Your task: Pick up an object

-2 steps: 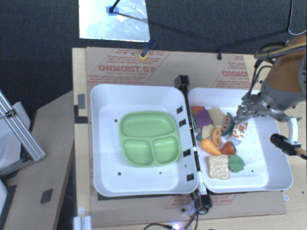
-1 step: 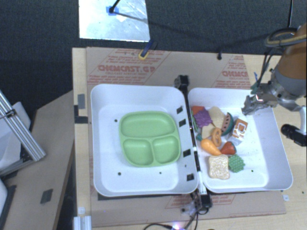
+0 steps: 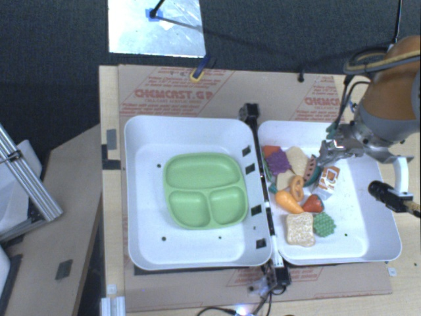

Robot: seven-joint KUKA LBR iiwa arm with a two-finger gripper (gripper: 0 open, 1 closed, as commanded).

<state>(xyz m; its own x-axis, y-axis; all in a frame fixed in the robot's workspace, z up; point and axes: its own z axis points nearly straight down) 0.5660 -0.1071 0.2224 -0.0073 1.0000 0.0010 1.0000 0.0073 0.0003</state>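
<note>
Camera view: end effector point(image 3: 323, 158) low over the toy food pile in the right bin point(image 3: 378, 242).

Whether it is released or clenched cannot be told, since the wrist and the clutter around it hide the tip, and nothing can be made out as grasped. The nearest pieces lie just beside the tip: a small white carton with orange print point(image 3: 329, 178) at about 5 o'clock, a cream oval piece point(image 3: 298, 158) at 9 o'clock, and an orange pretzel-like ring point(image 3: 297, 188) at 7 o'clock. Further toward 6 o'clock sit a red tomato point(image 3: 314, 203), a green broccoli point(image 3: 323, 224) and a slice of toast point(image 3: 300, 230); purple grapes point(image 3: 278, 161) lie at 9 o'clock by the divider. The carton's long axis appears to run roughly 1 to 7 o'clock. The green divided plate point(image 3: 202, 189) rests in the left bin point(image 3: 141, 242), well apart at 9 o'clock.
</note>
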